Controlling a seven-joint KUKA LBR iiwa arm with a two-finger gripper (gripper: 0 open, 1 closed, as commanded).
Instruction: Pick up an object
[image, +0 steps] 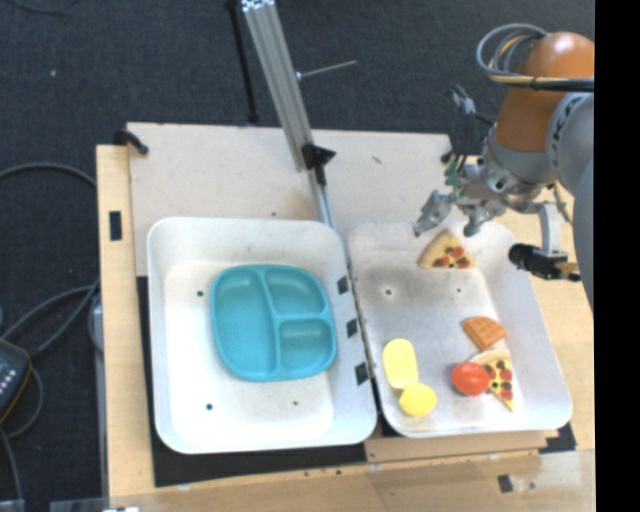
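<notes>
Camera view, going left to right: a blue divided tray (273, 322) lies alone in the left bin (175, 250). At 3 o'clock, the right bin (395, 255) holds 2 yellow pieces (407, 376), a tomato (468, 379) and a pizza slice (447, 254) at its far rim. The tool (452, 218) hovers there; I cannot tell its state. Open floor lies mid-bin.

arm (560, 110) cut off at right edge

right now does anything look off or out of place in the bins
One thing: a pizza slice rests on the far rim of the right bin, under the gripper, rather than flat on the floor like the other toy food. The teal tray sits slightly askew in the left bin.
</notes>
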